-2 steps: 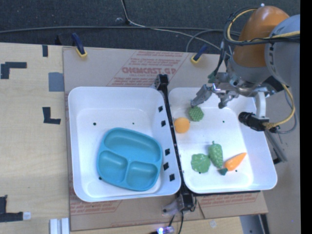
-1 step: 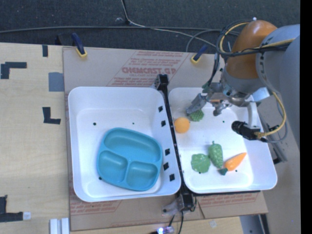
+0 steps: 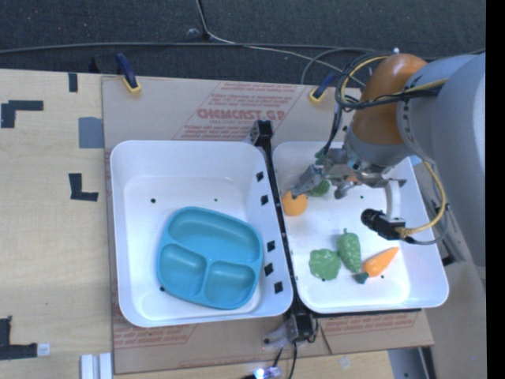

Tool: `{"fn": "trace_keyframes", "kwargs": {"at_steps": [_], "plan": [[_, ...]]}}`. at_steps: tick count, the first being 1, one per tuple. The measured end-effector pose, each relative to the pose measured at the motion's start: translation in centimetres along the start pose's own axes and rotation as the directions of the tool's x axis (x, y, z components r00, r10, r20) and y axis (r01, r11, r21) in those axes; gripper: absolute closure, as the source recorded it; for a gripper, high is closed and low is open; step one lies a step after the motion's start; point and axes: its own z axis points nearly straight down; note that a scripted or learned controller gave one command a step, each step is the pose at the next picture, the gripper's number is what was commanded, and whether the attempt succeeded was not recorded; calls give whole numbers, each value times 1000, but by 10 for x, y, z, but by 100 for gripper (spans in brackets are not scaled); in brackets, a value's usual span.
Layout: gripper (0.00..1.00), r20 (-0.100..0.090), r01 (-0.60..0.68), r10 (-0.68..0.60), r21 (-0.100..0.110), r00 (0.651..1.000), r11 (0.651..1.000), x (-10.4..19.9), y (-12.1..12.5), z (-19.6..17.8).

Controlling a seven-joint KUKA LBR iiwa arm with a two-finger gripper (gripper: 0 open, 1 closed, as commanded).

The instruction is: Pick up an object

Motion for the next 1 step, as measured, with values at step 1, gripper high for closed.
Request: {"fn": "trace_keyframes", "kwargs": {"at_steps": [1], "plan": [[100, -2, 1, -1, -5, 1000, 1000, 1, 2, -14]]}}
